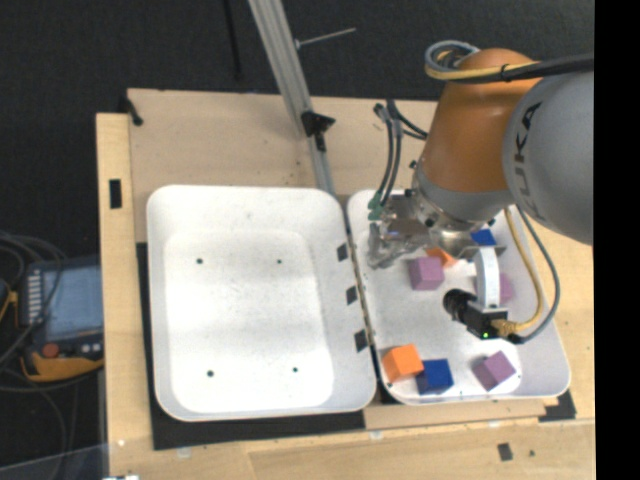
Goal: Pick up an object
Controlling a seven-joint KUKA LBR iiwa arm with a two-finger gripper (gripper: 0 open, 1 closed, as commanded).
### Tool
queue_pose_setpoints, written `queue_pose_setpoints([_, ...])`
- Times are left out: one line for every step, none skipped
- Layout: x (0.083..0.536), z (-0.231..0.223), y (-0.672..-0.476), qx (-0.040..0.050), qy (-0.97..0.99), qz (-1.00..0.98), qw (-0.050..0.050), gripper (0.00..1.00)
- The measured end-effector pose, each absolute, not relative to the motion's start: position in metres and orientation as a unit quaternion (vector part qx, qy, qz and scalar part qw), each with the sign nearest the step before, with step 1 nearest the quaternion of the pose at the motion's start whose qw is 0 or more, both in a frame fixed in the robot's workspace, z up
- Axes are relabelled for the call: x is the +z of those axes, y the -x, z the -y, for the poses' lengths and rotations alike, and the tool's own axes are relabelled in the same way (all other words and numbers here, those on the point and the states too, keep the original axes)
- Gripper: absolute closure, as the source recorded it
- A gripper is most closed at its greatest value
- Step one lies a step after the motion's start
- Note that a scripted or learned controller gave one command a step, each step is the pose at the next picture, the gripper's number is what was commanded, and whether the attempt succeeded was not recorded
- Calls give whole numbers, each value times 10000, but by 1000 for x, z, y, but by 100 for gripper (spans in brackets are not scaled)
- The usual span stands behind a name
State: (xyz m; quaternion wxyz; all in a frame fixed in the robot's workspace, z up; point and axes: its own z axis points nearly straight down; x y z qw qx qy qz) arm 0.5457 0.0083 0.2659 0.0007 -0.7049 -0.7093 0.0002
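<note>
Purple block (425, 273) sits just beside the pincer (385, 251); likely light, stiff foam, best pinched across flat sides. Pincer's opening: cannot tell from here.

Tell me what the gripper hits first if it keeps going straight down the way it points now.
Probably the bare white floor of the right bin near its left wall. The gripper points down there, and the nearest purple block lies just to its right, seemingly off that line. Depth is hard to judge from this slanted view.
</note>
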Motion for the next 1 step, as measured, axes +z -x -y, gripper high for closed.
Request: queue_pose_setpoints([264,-62,-552,-5,7044,7098,2,100])
